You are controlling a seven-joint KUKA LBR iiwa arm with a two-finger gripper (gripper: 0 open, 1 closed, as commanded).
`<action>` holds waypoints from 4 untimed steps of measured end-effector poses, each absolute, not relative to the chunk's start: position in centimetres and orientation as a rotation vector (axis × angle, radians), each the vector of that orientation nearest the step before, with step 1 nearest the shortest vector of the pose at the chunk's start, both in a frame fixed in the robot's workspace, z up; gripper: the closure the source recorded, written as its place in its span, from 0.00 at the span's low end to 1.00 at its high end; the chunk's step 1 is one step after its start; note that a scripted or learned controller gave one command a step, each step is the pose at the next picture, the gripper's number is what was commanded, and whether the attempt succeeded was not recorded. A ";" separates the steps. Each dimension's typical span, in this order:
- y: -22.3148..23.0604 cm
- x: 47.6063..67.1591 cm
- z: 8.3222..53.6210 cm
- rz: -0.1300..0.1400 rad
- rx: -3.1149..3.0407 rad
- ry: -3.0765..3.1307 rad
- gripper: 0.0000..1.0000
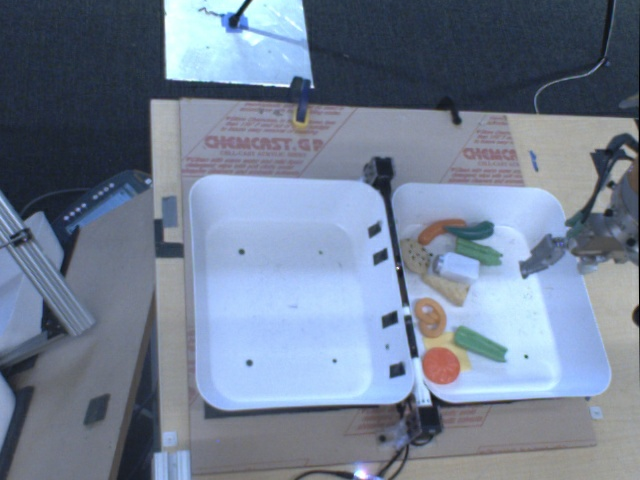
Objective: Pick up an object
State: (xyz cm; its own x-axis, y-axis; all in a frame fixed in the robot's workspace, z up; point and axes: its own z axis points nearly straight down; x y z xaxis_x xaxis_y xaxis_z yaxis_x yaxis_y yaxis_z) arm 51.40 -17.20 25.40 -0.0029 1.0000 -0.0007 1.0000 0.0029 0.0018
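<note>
The right bin (570,298) holds several small toy foods. An orange sausage (441,230) and a green pepper (474,231) lie at its far side, with a green pod (478,251) and a white-grey block (458,266) just below them. A tan wedge (447,288), a pretzel (431,316), another green pod (480,344) and a red tomato (441,365) lie toward the near left. My gripper (537,258) hangs over the bin's right part, right of the pile, with nothing visible between its fingers.
The left bin (290,293) sits beside the right one, joined by a black clipped divider (395,288). A reflective sheet (235,28) lies beyond the bench's far edge. A yellow clamp (300,118) stands at the far board edge. Cables trail at the right.
</note>
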 end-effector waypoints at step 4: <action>-8.4 58.8 8.5 0.007 2.207 2.228 1.00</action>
State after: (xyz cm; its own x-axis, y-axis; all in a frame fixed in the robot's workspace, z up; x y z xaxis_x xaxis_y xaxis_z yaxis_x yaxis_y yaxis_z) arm 58.75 -8.43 8.54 -0.0093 1.0000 -0.0005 0.9999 0.0093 0.0069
